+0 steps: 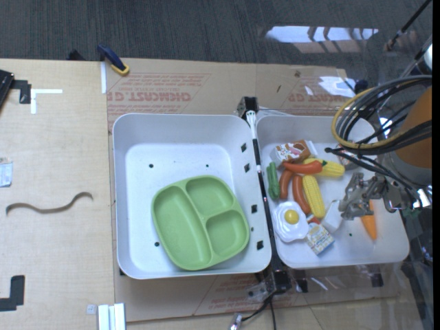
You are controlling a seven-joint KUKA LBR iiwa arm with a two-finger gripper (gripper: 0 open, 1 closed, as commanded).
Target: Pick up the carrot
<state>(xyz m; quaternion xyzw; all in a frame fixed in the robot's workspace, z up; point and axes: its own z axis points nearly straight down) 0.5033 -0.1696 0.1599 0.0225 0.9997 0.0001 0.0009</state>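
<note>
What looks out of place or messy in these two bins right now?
Nothing is spilled or broken. The toy food is bunched in a loose heap at the left side of the right bin, while the carrot lies apart beside the gripper. The green plate sits askew in the left bin.

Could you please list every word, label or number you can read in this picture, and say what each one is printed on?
"GP", large red letters, upside down, on the cardboard sheet behind the left bin.
A red line beside it on the same cardboard: upside down and too blurred to read reliably.
Red print on the cardboard behind the right bin: partly under glare, unreadable.
Small food packets in the right bin: print too small to read.
</note>
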